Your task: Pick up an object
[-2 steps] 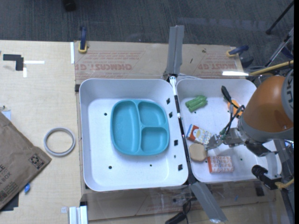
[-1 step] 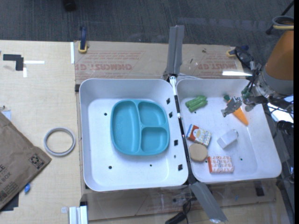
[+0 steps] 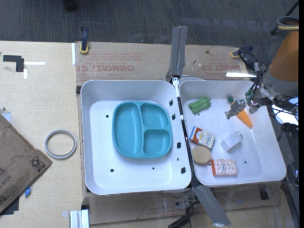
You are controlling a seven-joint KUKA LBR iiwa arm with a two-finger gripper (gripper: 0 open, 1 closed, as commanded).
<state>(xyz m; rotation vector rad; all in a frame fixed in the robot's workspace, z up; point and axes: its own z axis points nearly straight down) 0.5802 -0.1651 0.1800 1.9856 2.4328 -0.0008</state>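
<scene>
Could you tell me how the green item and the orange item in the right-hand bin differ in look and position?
The green item is longish and bumpy, while the orange item is a smooth wedge tapering to a point. The green item lies near the divider, apart from the arm; the orange item lies right beside the gripper. The green item tilts up to the right, the orange one down to the right. Both rest on the right bin floor.

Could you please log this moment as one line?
gripper: over right bin, beside orange carrot | grasp: none seen | teal tray: left bin
</scene>
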